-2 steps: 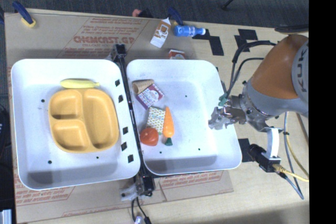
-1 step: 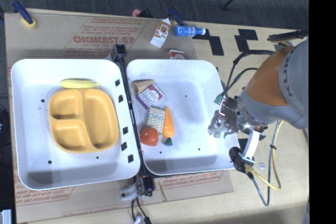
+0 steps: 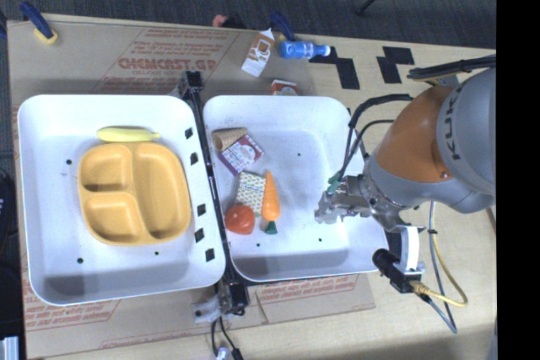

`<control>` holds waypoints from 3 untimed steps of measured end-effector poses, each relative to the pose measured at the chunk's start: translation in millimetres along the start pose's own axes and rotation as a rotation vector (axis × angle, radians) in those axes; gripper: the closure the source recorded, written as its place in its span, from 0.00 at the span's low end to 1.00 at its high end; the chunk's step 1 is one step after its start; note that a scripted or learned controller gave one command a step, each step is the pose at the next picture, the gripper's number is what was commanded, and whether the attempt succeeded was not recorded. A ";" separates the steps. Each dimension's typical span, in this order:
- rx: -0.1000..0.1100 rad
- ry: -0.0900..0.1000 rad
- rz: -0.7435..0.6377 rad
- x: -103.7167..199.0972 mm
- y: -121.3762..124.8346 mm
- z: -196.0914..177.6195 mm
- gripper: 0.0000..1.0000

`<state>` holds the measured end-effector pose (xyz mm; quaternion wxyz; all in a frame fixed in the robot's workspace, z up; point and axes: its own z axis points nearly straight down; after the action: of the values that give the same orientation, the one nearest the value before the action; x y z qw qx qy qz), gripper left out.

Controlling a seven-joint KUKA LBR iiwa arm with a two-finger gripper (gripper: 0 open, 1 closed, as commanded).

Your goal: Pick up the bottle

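While the gripper (image 3: 331, 206) hangs low over the right part of the right bin (image 3: 291, 259), the job looks to be at its very start: nothing is in its grasp, and the reach toward the target has not been made. Whether its tips are spread or pressed together I cannot tell, since the metal end is small and blurred against the white floor. The bottle (image 3: 297, 51), blue with a pale cap end, lies on its side outside both bins, on the cardboard beyond the far rim of the right bin, just right of a small carton (image 3: 258, 52). That puts it well apart from the tool, toward the far side and slightly left of it, with the bin's far wall between them. By my judgement the next move calls for lifting clear of the bin, carrying over that far rim, and coming down with the grasp set across the bottle's short width, because it lies lengthwise left to right. Inside the right bin sit a carrot (image 3: 270, 198), a tomato (image 3: 240, 219) and some packets, none of them in the way.
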<state>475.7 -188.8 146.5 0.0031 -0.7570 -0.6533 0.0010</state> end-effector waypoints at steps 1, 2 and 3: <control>-0.004 -0.003 -0.323 -16.8 3.0 -33.5 1.00; 0.000 0.000 -0.090 -21.9 3.2 14.8 1.00; 0.001 0.000 -0.094 -21.6 3.5 4.6 1.00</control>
<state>476.0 -210.7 141.9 0.0037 -0.7254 -0.6883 0.0012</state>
